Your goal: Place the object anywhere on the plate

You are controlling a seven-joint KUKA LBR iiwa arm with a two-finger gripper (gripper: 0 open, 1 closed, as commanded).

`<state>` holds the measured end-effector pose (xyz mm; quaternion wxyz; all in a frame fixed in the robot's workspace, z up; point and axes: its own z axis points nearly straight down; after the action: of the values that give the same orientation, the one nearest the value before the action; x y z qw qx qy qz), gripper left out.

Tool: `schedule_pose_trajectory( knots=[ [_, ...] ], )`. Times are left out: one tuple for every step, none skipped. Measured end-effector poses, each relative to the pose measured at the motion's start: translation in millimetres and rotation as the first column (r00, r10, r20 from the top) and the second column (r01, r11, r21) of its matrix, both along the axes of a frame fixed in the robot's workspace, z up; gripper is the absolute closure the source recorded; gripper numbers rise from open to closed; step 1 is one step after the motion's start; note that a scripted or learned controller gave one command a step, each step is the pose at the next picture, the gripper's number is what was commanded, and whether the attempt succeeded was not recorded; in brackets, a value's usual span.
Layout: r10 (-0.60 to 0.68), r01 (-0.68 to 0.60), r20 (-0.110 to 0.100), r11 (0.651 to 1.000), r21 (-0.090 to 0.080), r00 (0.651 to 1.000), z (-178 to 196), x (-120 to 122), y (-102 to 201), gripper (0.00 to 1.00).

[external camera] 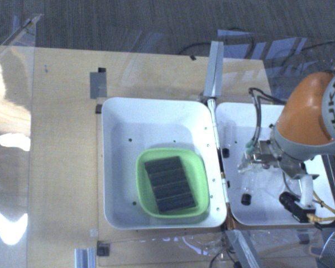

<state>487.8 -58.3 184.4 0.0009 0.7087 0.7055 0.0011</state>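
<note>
Orange-banded grey robot arm (304, 113) stands highest under the camera, reaching in from the right over the right one of two shallow white plastic bins (237, 121). Its jaws hang at its lower left end, over the left half of that bin's floor. They show as a pale, blurred cluster, and I cannot tell whether they are wide or narrow.

Two small black bits lie in the same bin. One small black piece (245, 197) sits on the floor just below the jaws, towards the bin's near edge. A second small dark speck (225, 152) sits to the left of the jaws, close against the bin's left wall. Both are too small to tell their shape.

Across the shared rim, the left white bin (117, 144) holds one light green square plate with rounded corners (143, 169), lying flat in the bin's lower right part. One dark grey rectangular block with four ribs across it (168, 183) lies flat on this plate, slightly turned, inside the raised green rim and well apart from the jaws.

Both bins rest side by side, touching, on a pale wooden tabletop (56, 149). One grey metal post (214, 71) runs back from where their far corners meet.
</note>
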Motion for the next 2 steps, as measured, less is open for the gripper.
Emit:
schedule_pose_trajectory(
  knots=[
    [0.090,-0.090,0.005,0.996,-0.002,0.996,24,54,-21,1.00],
    [0.229,-0.229,-0.001,0.973,0.000,0.973,-1,13,33,1.00]
  ],
)
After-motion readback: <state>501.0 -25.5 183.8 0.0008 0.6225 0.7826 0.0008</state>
